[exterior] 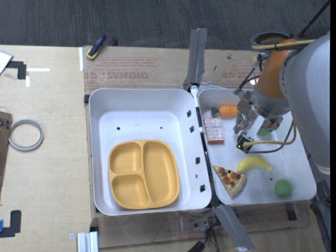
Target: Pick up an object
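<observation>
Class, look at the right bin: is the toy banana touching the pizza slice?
Apart. The camera view shows a strip of white bin floor between the banana and the pizza slice, which lies lower left of it.

Right bin: carrot, red-white box, banana, pizza slice, green ball.
</observation>
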